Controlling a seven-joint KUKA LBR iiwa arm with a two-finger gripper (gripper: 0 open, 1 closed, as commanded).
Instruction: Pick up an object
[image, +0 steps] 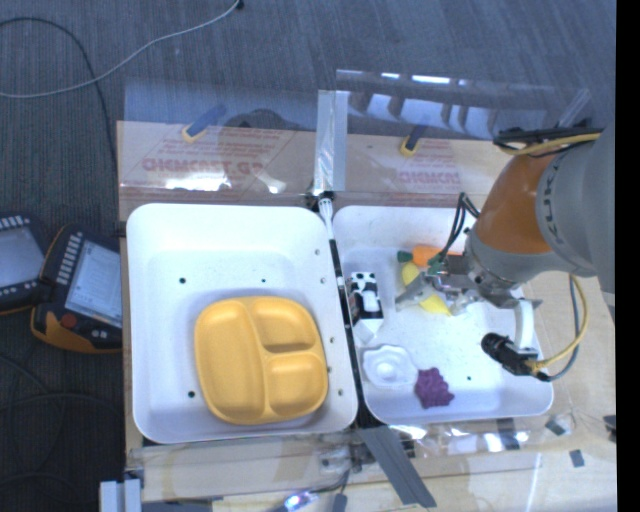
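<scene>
Over the right bin, camera view: my gripper low among yellow piece, orange piece, purple cluster; finger spread: cannot tell. Step: descent to grasp. Next: close on yellow piece, lift straight.

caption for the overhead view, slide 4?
KUKA gripper low in right bin over a yellow object; yellow tray in left bin.

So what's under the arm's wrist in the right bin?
Under the gripper a yellow object pokes out, with orange and green pieces beside it. The arm covers whatever else lies under there in the right bin.
</scene>
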